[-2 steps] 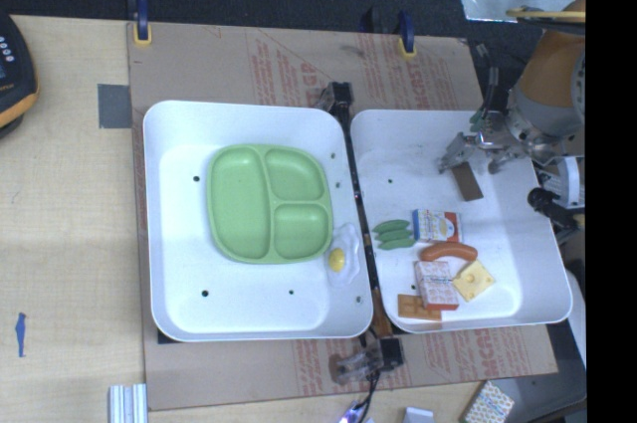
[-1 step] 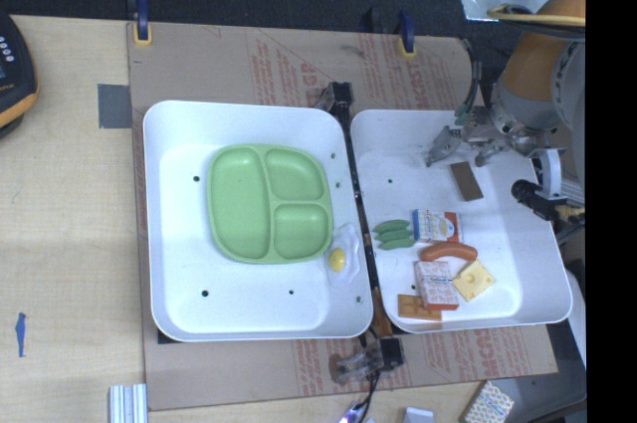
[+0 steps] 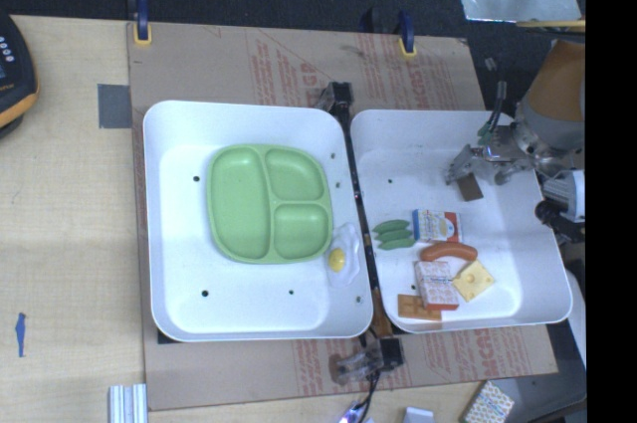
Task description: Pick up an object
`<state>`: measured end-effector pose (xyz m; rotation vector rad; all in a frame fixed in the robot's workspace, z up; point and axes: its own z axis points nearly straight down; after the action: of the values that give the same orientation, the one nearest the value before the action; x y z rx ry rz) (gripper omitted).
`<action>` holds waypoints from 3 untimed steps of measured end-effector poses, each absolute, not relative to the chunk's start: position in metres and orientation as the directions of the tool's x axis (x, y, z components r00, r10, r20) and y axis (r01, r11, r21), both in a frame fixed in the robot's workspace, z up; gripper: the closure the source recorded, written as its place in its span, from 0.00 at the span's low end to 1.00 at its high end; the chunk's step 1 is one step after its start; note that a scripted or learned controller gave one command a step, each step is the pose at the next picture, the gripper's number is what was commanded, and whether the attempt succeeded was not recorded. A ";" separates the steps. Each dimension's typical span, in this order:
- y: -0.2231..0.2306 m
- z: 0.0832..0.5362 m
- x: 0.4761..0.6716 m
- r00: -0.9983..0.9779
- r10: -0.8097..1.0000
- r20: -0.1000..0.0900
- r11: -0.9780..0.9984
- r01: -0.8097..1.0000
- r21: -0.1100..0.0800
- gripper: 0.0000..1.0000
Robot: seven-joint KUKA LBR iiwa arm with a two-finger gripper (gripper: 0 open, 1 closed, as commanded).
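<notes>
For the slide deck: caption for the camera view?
Gripper over right white bin of toy food; green divided plate in left.

light: bright, even | shadows: soft | focus: slightly soft, perhaps compression

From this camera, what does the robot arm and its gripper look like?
The arm is grey, with an orange band above the wrist. Its gripper is grey metal with two short fingers, and thin dark cables run along the wrist.

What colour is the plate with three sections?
The divided plastic plate is light green, seen best in the camera view, lying in the left white bin.
</notes>
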<state>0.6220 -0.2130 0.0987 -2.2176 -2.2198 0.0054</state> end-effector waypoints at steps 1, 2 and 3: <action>-0.213 0.110 0.624 -0.005 1.000 0.000 0.005 1.000 -0.003 1.00; -0.213 0.109 0.624 -0.005 1.000 -0.001 0.005 1.000 -0.004 0.00; -0.196 0.103 0.620 -0.006 1.000 0.000 0.006 1.000 -0.005 0.00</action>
<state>0.6200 -0.1962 0.1031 -2.2120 -2.2260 0.0060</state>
